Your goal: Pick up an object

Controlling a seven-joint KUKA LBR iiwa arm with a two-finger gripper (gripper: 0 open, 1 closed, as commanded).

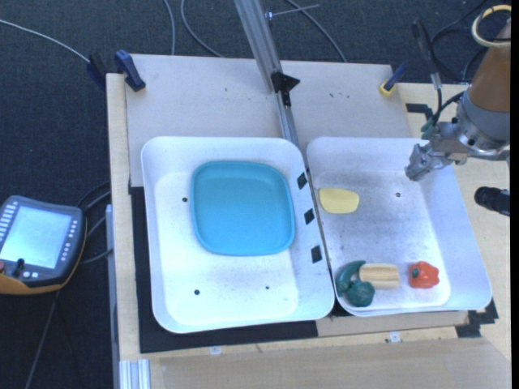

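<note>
objects to pick: i see four small things in the right bin (454, 209). a pale yellow lump (338, 200) lies near its left wall, well apart from the rest. along the near edge sit a dark green piece (355, 284), a tan block (379, 275) touching it, and a red-orange piece (422, 275) just beside the block's right end.
gripper: the gripper (421, 165) hangs over the far right part of the right bin, well apart from all four things. from my feed i cannot tell how the fingers stand; nothing shows between them.
arm: grey with an orange band (492, 83), coming in from the right.
left bin: the left bin (162, 217) holds a turquoise square plate (242, 207) lying flat.
bench: a pale board (203, 96) carries both bins; blue clamps (129, 69) grip its far corners.
room: dark carpet (49, 120) with loose cables; a metal pole (258, 35) slants down to the gap between the bins.
other: a handheld pendant (36, 241) with a lit screen lies on the floor at left.
in the way: the right bin's speckled floor lies open between the gripper and the objects.
</note>
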